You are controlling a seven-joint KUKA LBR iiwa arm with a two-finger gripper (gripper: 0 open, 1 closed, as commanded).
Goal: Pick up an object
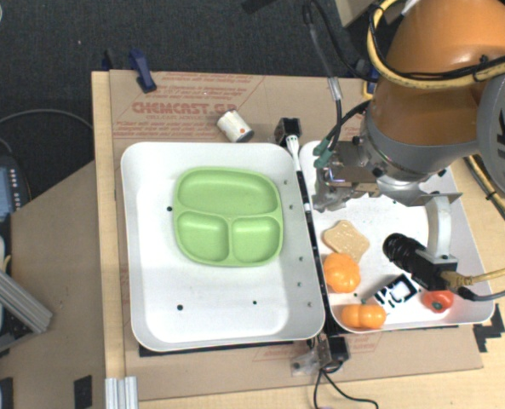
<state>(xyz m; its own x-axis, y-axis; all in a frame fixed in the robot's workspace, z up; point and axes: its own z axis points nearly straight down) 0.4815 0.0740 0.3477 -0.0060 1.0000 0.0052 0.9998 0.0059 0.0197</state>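
- My arm [431,66] reaches in from the right. Its glossy, rounded orange band bulks over the far half of the right bin [380,220], and the grey wrist below it points down and to the left.
- My jaws hang under the wrist's metal head, above the far-left corner of the right bin and close to the wall it shares with the left bin [150,254]. The head hides them, so I cannot tell how far open they are or whether they touch anything.
- The table [192,100] is topped with flat brown cardboard printed in red letters.
- Both bins are shallow, smooth white trays with rounded corners, set side by side and touching.
- A green plate [226,216] of matte plastic lies in the far half of the left bin. It has soft corners and three compartments: one long, two small.
- The things to pick lie in the near-left part of the right bin, near my jaws but nearer the camera.
- A tan toast slice [346,239] lies flat, closest to my jaws.
- A round orange fruit [341,273] sits just beside the slice on its near side.
- A second orange piece [363,315], more oval, rests at the near rim.
- A small red piece [437,301] lies to the right, well apart from the oval one.
- A short white cylinder [233,126] lies on the cardboard beyond the left bin.
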